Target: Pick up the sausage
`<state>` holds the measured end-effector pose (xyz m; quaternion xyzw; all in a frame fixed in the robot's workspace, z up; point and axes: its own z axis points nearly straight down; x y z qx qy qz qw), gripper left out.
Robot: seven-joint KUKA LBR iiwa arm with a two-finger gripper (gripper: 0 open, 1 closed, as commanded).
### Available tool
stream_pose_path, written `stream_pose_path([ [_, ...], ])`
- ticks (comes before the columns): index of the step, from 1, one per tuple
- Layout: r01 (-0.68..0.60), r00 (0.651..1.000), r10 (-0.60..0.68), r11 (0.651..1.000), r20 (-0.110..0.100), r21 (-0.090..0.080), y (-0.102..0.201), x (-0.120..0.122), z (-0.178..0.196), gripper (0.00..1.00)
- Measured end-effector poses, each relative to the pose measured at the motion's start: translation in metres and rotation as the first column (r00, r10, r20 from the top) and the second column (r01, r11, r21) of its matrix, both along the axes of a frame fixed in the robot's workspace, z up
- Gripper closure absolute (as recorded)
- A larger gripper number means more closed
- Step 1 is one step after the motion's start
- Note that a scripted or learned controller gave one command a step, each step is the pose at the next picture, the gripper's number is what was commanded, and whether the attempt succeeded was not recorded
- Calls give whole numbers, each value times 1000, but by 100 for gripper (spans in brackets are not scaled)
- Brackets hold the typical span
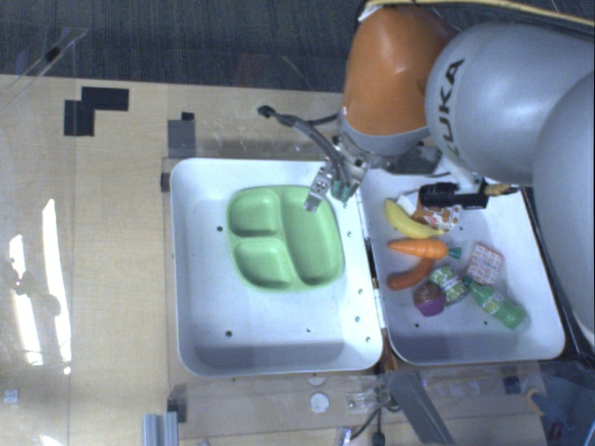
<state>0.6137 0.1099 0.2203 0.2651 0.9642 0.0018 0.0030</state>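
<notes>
While my tool [327, 186] hangs over the upper right corner of the green divided plate [284, 240] in the left bin [200, 333], I cannot tell how it is set, and nothing shows in its grip. My sausage [410, 273] lies in the right bin [465, 347], just below the carrot [417, 247] and beside a purple toy [429, 298]. To do this well, I judge I should cross the divider, line up across the sausage's narrow width, and come down clear of the carrot.
</notes>
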Motion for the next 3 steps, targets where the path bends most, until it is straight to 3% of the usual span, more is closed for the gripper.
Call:
stream_pose_path([
  [1,74,997,-74,997,-3,1,61,-42,-111,100],
  [2,-3,1000,3,1000,8,1,-15,-86,38,100],
  [3,-4,1000,4,1000,21,4,-14,-83,50,100],
])
